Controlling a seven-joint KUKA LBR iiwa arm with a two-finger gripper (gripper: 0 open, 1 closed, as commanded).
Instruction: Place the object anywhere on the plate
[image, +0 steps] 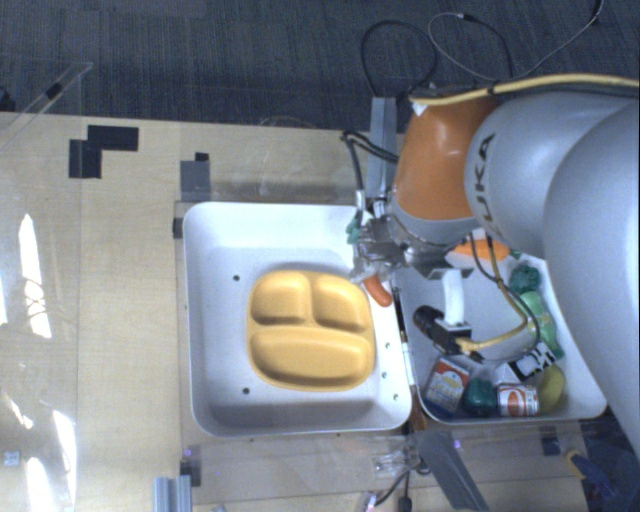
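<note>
Camera view, wooden bench (120, 300), dark carpet (200, 60)

Fixed overhead cam, slanted, over both bins (200, 300)

Two white bins being carried by a pale wooden bench (120, 300).
The left bin (205, 330) is being supported at the bench's centre; the right bin (580, 400) is lying beside it at 3 o'clock, touching.
</note>
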